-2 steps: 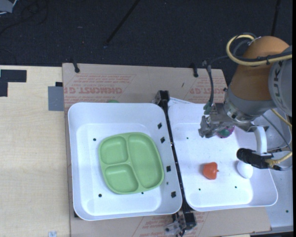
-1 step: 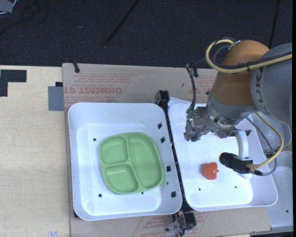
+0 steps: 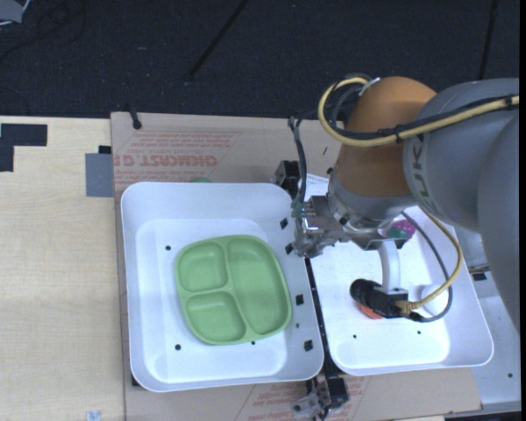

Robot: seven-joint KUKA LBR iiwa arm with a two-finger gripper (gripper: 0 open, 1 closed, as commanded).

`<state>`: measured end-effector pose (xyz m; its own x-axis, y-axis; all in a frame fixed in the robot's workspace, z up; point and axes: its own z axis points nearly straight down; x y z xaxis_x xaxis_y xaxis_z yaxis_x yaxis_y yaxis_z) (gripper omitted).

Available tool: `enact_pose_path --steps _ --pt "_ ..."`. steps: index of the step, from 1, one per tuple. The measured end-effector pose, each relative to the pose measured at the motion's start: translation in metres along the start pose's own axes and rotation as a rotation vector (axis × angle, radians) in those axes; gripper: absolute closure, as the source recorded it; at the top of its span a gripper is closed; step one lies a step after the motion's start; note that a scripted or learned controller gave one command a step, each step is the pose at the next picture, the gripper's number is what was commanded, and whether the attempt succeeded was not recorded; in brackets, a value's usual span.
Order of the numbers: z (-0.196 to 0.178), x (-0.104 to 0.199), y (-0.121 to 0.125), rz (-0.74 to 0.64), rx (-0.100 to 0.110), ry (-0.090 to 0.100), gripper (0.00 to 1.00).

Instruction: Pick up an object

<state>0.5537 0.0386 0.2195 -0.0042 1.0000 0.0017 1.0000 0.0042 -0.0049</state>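
**Arm low over the right bin, plate alone in the left**

Two white bins sit side by side on a sheet of brown cardboard (image 3: pixel 175 152) with red print, which lies on the pale wood bench (image 3: pixel 44 279). The left bin (image 3: pixel 147 235) holds one light green plate (image 3: pixel 232 288). The plate has three compartments and lies flat, right side up, a little toward the wall shared with the neighbouring bin. It is apart from every wall, and nothing touches it.

The grey arm (image 3: pixel 473 174) reaches in from the right, its orange band (image 3: pixel 386 139) bulging above the wrist. It hangs over the far-left part of the right bin (image 3: pixel 403 349). The hand (image 3: pixel 320 232) is under the wrist, just beside the strip where the two bins meet, on the right bin's side. The wrist covers most of it, so I cannot tell whether it is apart, together or clamped on anything. No object is seen in it.

A small pink thing (image 3: pixel 404 229) with a touch of green peeks out at the wrist's right edge, in the far part of the right bin. It is mostly hidden and too small to make out. The hand is well apart from the plate.
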Motion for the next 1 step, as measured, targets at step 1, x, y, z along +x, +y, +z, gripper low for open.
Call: enact_pose_path --steps 1 --pt "0.0082 0.0522 0.0055 0.001 -0.001 -0.001 1.00"
